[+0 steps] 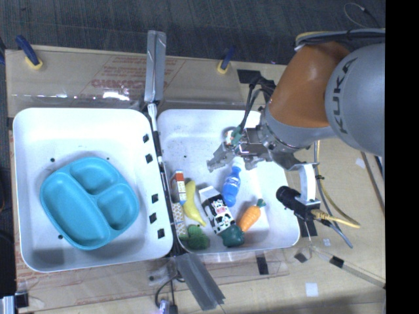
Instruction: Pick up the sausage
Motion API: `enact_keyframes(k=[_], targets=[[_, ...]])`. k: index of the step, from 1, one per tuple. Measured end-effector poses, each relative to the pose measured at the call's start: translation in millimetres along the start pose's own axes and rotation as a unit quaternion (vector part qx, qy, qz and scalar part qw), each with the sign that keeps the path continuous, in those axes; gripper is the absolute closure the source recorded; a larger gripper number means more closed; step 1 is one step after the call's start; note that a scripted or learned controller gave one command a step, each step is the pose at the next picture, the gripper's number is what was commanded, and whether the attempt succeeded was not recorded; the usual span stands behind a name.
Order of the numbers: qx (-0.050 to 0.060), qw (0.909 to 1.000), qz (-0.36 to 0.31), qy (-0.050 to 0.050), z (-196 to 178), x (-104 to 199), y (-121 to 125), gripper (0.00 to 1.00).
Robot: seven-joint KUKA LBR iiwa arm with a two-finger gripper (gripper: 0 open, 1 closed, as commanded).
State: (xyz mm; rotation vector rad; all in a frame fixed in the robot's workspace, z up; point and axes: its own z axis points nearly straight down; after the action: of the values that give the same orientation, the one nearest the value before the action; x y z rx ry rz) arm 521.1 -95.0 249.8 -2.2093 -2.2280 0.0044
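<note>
1. Dark carpet surrounds the surface [78, 70], a pale board with clamps along its back edge; two shallow white bins sit side by side on it, so we can take from one and keep the other for receiving.
2. At the left, the left bin [39, 126] carries a blue divided plate [88, 201] lying flat near its front; we judge it a spare landing place, not part of this pick.
3. Further right, the right bin [190, 126] has its toys crowded at the front; the sausage [178, 187], a thin reddish piece, lies lengthwise by the bin's left wall, just beside the banana [192, 203]; that tight spot leaves little room for a finger on either side.
4. Beyond these lie a green toy [196, 237], a black-and-white carton [219, 211], a blue bottle [231, 183] and a carrot [250, 217].
5. The end effector [222, 156] hangs over the bin's middle, apart from the sausage; its fingers look spread and hold nothing; we judge the reach to the sausage not yet made.
</note>
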Motion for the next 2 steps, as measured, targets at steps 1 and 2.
enact_keyframes(k=[1,2], targets=[[0.001,1.0,0.0,0.0,59.8,51.0,38.1,0.0],[-0.002,0.9799,-0.199,-0.001,66.6,0.0,54.5,0.0]])
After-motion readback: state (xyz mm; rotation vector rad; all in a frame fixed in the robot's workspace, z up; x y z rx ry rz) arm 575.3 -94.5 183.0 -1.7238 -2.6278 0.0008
